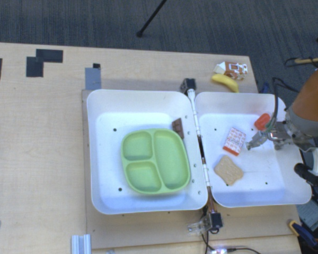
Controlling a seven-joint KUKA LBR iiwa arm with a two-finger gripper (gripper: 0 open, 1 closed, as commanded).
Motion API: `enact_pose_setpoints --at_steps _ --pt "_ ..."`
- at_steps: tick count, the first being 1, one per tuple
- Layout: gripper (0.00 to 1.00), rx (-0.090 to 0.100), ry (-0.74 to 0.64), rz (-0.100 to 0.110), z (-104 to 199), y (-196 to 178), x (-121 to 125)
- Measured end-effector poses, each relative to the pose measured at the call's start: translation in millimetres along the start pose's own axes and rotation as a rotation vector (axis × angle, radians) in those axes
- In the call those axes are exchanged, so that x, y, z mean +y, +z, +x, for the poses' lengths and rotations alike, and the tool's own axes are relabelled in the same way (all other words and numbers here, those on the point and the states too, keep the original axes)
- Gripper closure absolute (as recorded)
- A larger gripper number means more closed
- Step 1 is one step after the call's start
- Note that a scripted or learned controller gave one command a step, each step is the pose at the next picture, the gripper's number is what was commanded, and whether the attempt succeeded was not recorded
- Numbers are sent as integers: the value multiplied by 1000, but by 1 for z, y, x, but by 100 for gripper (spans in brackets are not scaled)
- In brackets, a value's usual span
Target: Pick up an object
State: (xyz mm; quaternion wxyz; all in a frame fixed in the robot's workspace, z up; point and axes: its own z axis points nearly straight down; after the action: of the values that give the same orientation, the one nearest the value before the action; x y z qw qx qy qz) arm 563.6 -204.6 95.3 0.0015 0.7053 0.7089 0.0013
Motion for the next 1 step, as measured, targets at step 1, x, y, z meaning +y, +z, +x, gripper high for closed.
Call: enact_pose_setpoints --at_steps 1 --pt "0 -1 3 -1 10 9 -59"
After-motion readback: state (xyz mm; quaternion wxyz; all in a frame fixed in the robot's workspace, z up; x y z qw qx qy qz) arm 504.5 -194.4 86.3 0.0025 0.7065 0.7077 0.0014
